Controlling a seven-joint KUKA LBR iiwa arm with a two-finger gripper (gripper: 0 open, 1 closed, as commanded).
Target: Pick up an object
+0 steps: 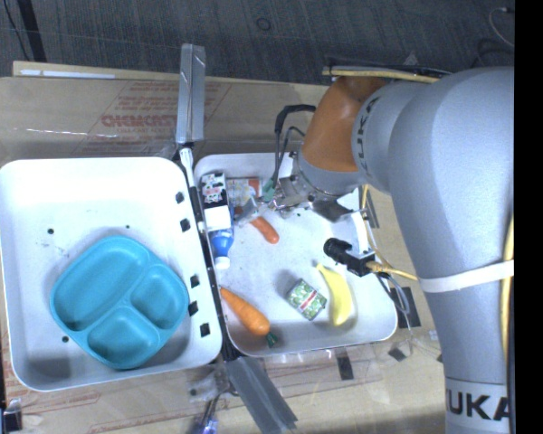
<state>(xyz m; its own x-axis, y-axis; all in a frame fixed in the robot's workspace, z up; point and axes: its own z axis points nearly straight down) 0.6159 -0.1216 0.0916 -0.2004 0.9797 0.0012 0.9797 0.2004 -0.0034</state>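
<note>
A: Start at the left bin (18,242) — what's in it?

B: A blue divided tray (118,301), nothing to grasp easily. Everything else I'll place against the right bin (380,328). Along its left wall lies a white tube (219,229) with a blue cap. At its near left corner is a carrot (245,311). Toward its far middle, a small orange sausage-like piece (266,231).

A: And the gripper (285,197)?

B: At the far edge of that bin, just beside the orange piece. Whether the fingers stand apart or together I cannot tell — the wrist hides them.

A: Further right?

B: A green packet (306,299) near the bin's front, with a banana (337,297) touching its right side.

A: Best approach?

B: I'd judge the orange piece closest: descend straight, straddle its narrow width, close gently.
</note>
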